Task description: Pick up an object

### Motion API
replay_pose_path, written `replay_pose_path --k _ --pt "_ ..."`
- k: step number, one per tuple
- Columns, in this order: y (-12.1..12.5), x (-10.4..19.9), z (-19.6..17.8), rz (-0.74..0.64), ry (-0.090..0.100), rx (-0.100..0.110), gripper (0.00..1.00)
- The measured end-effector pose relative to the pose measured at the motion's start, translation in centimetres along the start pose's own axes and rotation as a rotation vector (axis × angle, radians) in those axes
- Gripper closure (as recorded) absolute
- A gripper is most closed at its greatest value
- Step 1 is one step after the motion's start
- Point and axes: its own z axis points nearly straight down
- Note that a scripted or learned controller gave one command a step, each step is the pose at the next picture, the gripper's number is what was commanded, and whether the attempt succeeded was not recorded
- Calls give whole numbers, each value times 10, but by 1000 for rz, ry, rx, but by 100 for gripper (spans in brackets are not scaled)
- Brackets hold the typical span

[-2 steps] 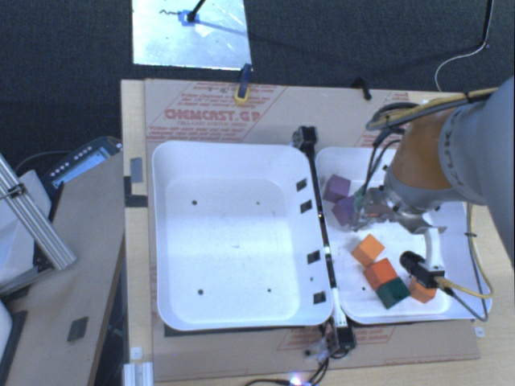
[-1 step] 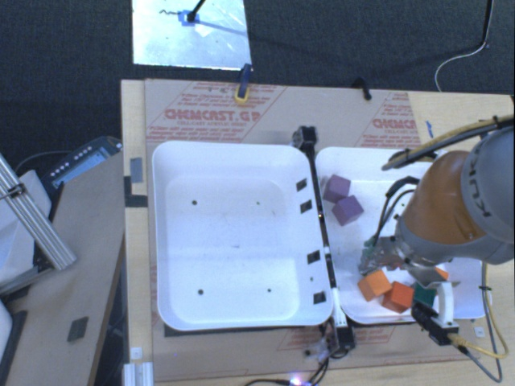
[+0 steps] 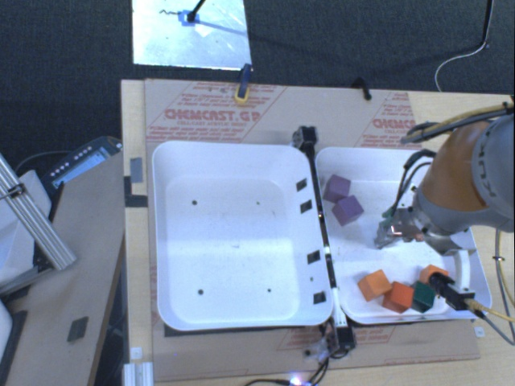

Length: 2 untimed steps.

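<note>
Camera view: arm (image 3: 459,175) reaches in from the right, bent down over the right bin (image 3: 362,308); hand (image 3: 392,233) low above the bin floor, grip state indiscernible. Two purple cubes (image 3: 342,199) lie just left; orange and green blocks (image 3: 398,290) sit nearer the front rim.

Two shallow white plastic bins sit side by side on the surface (image 3: 201,103) — the left bin (image 3: 173,215), the right bin (image 3: 378,153) holding two purple blocks (image 3: 343,199) behind, orange and green blocks (image 3: 398,290) in front — the end effector (image 3: 393,233) between the groups.
</note>
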Motion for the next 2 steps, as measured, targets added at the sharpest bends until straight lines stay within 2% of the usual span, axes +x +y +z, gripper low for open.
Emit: replay_pose_path --k 1,2 --pt "-1 2 1 -1 4 4 0" --pt "56 31 0 -8 5 1 0"
